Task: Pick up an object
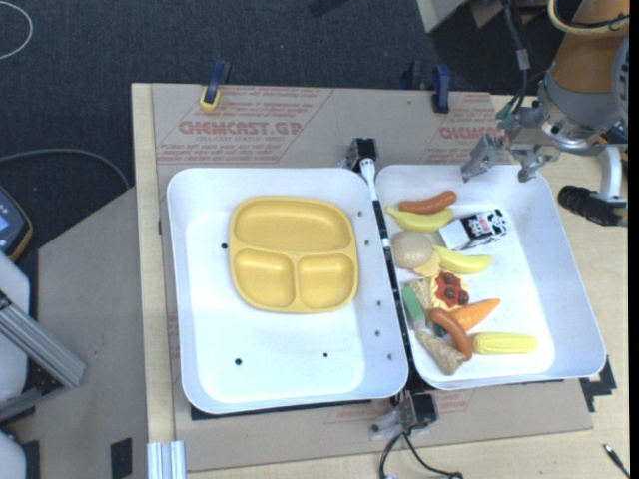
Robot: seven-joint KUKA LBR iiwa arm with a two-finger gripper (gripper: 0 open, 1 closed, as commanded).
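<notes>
- Step: the approach. The gripper (505, 162) hangs over the far rim of the right bin (569, 267), fingers spread wide with nothing between them. No object is lifted yet.
- Next move, as I judge it: travel inward and down over the toy food, then close on one piece.
- Left bin (190, 267): holds a yellow tray (294, 252).
- Right bin's left half: sausage (427, 205), bananas (422, 221), carrot (465, 315), corn (504, 343), crowded and touching.
- Bench (150, 218): cardboard-topped, clamped at the far edge; dark floor beyond.
</notes>
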